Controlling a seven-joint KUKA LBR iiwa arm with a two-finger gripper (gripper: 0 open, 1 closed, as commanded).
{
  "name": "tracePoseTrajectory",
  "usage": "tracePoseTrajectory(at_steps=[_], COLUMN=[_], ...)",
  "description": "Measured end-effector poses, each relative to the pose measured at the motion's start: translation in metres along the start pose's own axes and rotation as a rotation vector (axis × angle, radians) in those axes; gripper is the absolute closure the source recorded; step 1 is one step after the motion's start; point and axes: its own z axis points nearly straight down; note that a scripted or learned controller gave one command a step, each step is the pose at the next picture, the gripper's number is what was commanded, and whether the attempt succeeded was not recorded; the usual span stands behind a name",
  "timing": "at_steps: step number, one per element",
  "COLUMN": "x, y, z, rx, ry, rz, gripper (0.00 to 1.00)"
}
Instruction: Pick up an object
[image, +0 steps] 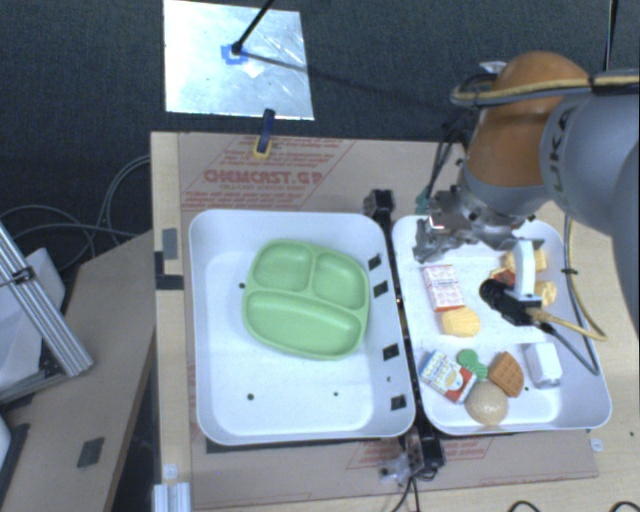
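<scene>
Camera view: the grey arm with the orange band (525, 120) reaches in from the right and leans over the far left corner of the right-hand shallow white bin (592, 400). This puts the jaws low above that corner, close to the wall shared with the other bin. Whether the jaws are open or shut I cannot tell (the metal parts blur together there), and nothing can be made out between them.

Everything on offer for picking lies in this bin, scattered loosely, probably so that any piece can be reached from above. Just in front of the jaws a red-and-white flat packet (442, 287) lies face up. A yellow wedge-shaped block (460, 322) sits just beside its near end. Nearer the front are a small colourful printed carton (440, 372), a green round piece (467, 358), a brown waffle-patterned piece (507, 372), a beige egg-shaped lump (487, 404) and a white rectangular block (543, 362).

The left-hand shallow white bin (215, 400) holds a green three-compartment plastic plate (305, 298), lying flat near its middle, well apart from the jaws. Both bins rest on the tan bench (270, 175).

Being nearest, the packet looks the likeliest target, though its flatness may make it hard to grip.
</scene>
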Motion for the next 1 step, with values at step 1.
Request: tracePoseTrajectory(at_steps=[1], x=[0.0155], y=[0.0041], z=[-0.0023], rx=[-0.001], ry=[0.001], rz=[-0.005], gripper=[1.00])
